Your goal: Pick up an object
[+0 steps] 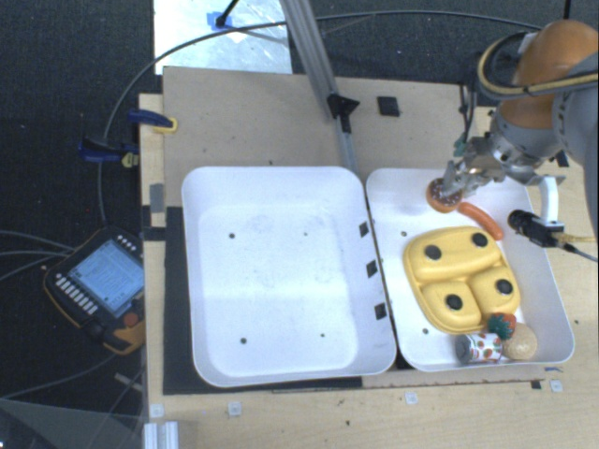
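Tabletop (262, 120) of pale board carries two shallow white bins side by side. The left bin (201, 251) lies bare; the right bin (393, 195) holds all the objects. The grey arm (552, 82) with its orange band reaches in from the right and ends over the far corner of the right bin.

Largest object there is a yellow moulded toy (459, 274) with dark round spots, which looks rigid, smooth and too broad for an easy pinch. Beside its far edge lies an orange sausage-shaped piece (479, 219), slim and probably light, best taken across its narrow middle. At the near corner sit a small patterned cup (479, 347), a pale round ball (521, 342) and a small red-and-green piece (502, 325), clustered close together.

Smallest in play is a brownish round disc (442, 195) at the far side of the bin. The gripper (456, 181) sits right over it, touching or nearly so; whether it is open or closed on the disc I cannot tell. The disc looks light and stiff, and gripping across its rim seems the likeliest hold.
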`<state>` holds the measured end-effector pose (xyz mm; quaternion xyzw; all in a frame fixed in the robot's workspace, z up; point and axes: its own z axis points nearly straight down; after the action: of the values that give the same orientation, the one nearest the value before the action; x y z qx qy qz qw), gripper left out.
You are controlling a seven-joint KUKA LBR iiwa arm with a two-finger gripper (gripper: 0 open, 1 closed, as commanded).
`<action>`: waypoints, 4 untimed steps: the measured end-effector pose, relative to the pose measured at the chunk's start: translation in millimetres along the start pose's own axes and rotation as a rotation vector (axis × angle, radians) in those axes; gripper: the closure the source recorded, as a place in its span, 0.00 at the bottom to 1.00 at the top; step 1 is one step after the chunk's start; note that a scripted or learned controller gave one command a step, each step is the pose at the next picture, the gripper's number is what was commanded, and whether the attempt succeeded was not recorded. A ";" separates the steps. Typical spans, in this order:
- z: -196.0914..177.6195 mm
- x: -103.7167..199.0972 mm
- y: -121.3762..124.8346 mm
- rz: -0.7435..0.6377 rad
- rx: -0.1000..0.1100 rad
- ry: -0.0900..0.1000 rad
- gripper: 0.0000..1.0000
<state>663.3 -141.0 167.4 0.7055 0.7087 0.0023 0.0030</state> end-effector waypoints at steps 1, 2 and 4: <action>-39.3 0.0 2.0 -0.001 0.001 0.000 1.00; -51.4 55.1 -17.0 -0.006 0.005 0.003 1.00; -47.3 141.5 -67.6 -0.004 0.010 0.003 1.00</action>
<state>594.7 0.2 214.0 0.7040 0.7102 -0.0001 -0.0015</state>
